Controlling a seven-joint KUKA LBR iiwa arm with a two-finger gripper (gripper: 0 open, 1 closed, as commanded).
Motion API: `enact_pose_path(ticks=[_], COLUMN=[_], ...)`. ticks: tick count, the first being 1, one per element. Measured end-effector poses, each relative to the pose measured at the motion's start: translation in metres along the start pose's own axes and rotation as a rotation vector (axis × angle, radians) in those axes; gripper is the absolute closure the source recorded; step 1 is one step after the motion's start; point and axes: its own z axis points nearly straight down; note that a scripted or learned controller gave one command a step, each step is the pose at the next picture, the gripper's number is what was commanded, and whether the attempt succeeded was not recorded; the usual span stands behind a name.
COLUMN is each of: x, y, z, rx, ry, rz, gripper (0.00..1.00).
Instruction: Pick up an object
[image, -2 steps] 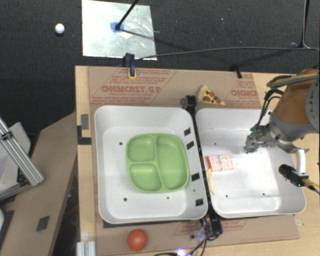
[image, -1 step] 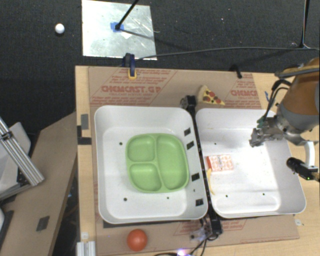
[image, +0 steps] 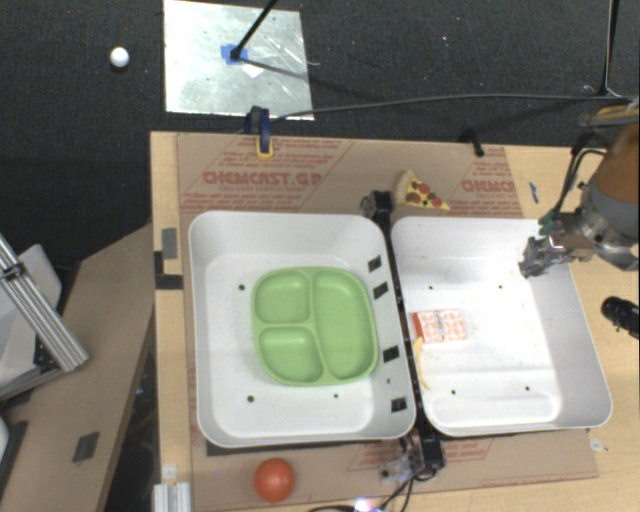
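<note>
You had the surface (image: 330, 165) under both bins, brown board printed with red lettering. The left bin (image: 215, 270) carried the green divided plate (image: 314, 325), lying flat near its middle. The right bin (image: 560, 380) held a small flat packet (image: 441, 326) with a red and white pattern, lying toward its left side, close to the wall between the bins, with a thin yellowish sliver (image: 421, 368) just below it.

The arm came in at the right edge, and its gripper (image: 543, 253) hung over the upper right part of the right bin, well apart from the packet. Whether the fingers were wide or narrow, you could not tell from this view; nothing showed between them.

Off the bins lay a pizza-slice toy (image: 421, 192) above the seam and an orange ball (image: 274, 479) below the left bin.

If you meant the packet, judge it light, thin and probably slippery; lying flat, it offers little edge, so take it across its short sides. The plate looked stiff but broad; its rim would be the only hold.
</note>
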Motion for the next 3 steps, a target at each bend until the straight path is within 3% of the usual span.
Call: enact_pose_path(ticks=[1,2,3], x=[0.0,0.06,0.12], y=[0.001,0.01,0.004], z=[-0.025,-0.02,-0.01], rx=[0.003,0.005,0.007], ry=[0.001,0.003,0.004], rz=[-0.001,-0.006,-0.006], gripper=[1.0,1.0,1.0])
